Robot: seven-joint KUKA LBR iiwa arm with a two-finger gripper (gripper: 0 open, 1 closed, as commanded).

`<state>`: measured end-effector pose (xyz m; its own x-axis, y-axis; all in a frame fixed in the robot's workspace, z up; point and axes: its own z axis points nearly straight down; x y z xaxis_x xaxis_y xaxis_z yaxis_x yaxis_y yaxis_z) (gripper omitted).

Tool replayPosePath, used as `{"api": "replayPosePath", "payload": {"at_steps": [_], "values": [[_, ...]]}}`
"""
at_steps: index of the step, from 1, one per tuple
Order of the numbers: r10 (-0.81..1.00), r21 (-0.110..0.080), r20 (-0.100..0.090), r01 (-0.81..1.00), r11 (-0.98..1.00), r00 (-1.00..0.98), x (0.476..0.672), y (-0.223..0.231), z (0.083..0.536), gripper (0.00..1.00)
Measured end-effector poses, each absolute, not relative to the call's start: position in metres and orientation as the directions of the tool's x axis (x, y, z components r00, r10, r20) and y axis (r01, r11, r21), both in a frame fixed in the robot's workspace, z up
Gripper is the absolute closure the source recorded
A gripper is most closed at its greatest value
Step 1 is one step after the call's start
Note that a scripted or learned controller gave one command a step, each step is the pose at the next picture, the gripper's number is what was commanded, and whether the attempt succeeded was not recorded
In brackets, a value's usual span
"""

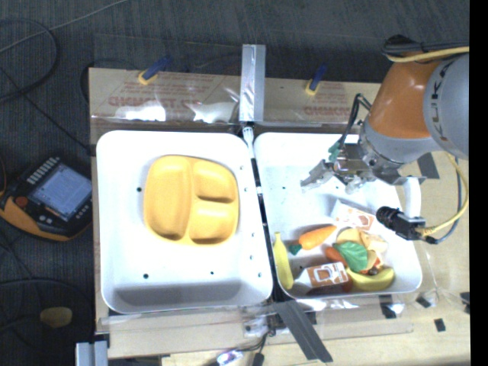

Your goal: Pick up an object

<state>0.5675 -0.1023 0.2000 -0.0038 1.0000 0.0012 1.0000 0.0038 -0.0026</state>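
Over the right bin (pixel 263 204), the grey arm (pixel 427 105) reaches in from the right side and its gripper (pixel 329 172) hangs above the bare white floor of the bin's upper half. The jaws look spread apart, 2 fingers splayed toward the left, and there is nothing between them. So nothing is picked yet.

Down in the lower end of that same bin sits the pile of candidates: an orange carrot (pixel 316 237), a green toy piece (pixel 354 254), a yellow banana (pixel 374 280) along the bottom edge, a brown packet (pixel 328 275) and another yellow piece (pixel 281 261) lying against the left wall. They are crowded together, touching or overlapping, and the jaws are well apart from them, higher up the bin.

In the left bin (pixel 114 204) there is 1 item, a yellow divided tray (pixel 191 198), lying flat near the middle.

My read: the grasp is all still to do. The jaws would need to travel toward the pile, come down, close on something and lift it. The carrot lies nearest and looks like the easiest target.
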Motion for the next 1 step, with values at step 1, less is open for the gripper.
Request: {"api": "replayPosePath", "payload": {"at_steps": [1], "values": [[1.0,-0.001,-0.002,1.0,-0.029,0.029,0.586,-0.1025,0.3218,0.0]]}}
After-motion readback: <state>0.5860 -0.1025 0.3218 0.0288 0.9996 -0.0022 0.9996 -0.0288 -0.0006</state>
